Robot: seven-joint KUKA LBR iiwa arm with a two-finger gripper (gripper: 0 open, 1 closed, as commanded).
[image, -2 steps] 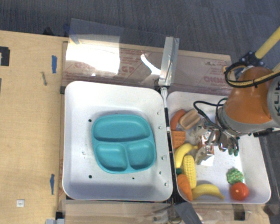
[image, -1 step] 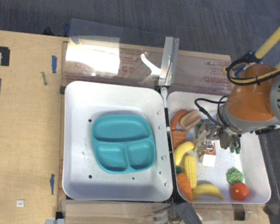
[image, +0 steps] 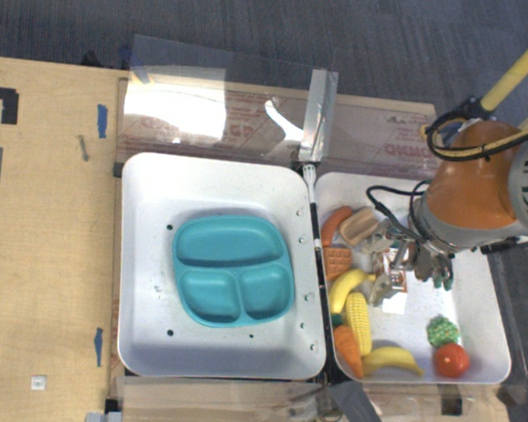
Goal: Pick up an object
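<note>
The right bin (image: 494, 308) holds several toy foods. A corn cob (image: 357, 320) and a yellow banana (image: 344, 286) lie at its left side, with an orange carrot (image: 347, 352) and a second banana (image: 394, 359) near the front. A red tomato (image: 451, 360) and green broccoli (image: 443, 330) sit at the front right. A red sausage (image: 335, 223), a tan bread piece (image: 361, 225) and an orange waffle-like piece (image: 337, 259) lie at the back left. My gripper (image: 393, 274) hangs low over the bin's middle, just right of the banana and corn, above a small white item (image: 394, 305).
The left bin (image: 146, 195) holds a teal divided plate (image: 233, 269). A clear plastic wall (image: 217, 119) and a metal post (image: 318, 114) stand behind the bins. The orange wrist band (image: 473, 182) and cables overhang the right bin's back. Bare wooden bench (image: 30, 259) lies to the left.
</note>
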